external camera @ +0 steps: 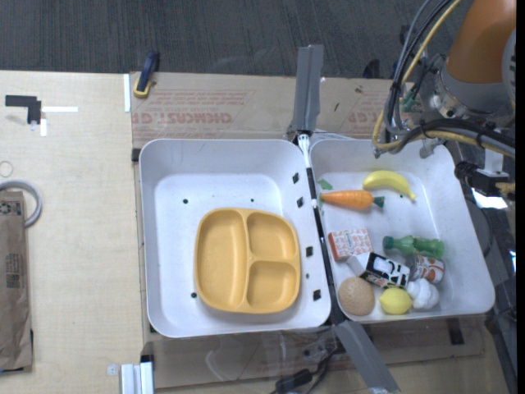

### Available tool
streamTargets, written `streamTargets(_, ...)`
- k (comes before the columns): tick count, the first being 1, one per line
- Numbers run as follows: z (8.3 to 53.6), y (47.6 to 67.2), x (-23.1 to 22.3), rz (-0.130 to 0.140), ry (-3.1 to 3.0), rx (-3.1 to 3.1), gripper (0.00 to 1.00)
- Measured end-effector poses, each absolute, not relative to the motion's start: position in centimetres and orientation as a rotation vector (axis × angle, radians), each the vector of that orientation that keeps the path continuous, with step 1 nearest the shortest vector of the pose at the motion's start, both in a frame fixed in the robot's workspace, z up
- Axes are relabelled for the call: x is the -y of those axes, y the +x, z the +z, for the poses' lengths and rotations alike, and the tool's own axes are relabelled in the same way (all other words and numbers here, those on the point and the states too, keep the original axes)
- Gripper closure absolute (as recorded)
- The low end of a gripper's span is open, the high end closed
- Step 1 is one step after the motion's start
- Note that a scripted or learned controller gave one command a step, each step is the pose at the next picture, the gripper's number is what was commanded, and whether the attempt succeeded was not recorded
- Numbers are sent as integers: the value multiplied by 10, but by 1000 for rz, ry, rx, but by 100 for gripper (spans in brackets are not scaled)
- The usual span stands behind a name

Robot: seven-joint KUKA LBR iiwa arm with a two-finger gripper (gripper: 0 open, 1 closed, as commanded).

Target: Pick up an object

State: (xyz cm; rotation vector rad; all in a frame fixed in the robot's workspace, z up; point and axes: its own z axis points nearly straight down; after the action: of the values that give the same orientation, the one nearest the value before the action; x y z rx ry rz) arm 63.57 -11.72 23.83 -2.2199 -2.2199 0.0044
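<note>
Grey arm (476,64) with orange band up at the right, above the right bin (459,220); yellow plate (246,259) in the left bin (164,220); banana (389,183), carrot (349,199), lemon (395,300) in the right bin.

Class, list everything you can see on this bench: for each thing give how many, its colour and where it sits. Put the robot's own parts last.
bins: 2, white, side by side on the bench
divided plate: 1, yellow, left bin
banana: 1, yellow, right bin, far side
carrot: 1, orange, right bin, beside the banana
small carton: 1, red and white, right bin, middle
green toy: 1, green, right bin
lemon: 1, yellow, right bin, near edge
brown ball: 1, tan, beside the lemon
arm: 1, grey with orange band, upper right
</note>
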Motion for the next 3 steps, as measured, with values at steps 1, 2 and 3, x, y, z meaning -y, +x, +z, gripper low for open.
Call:
streamTargets(1, 199, 624, 126, 5, -2069, 2363, 0)
streamTargets(2, 108, 630, 123, -12, -1992, 2442, 0)
streamTargets(3, 90, 597, 99, 2, -1765, 2598, 0)
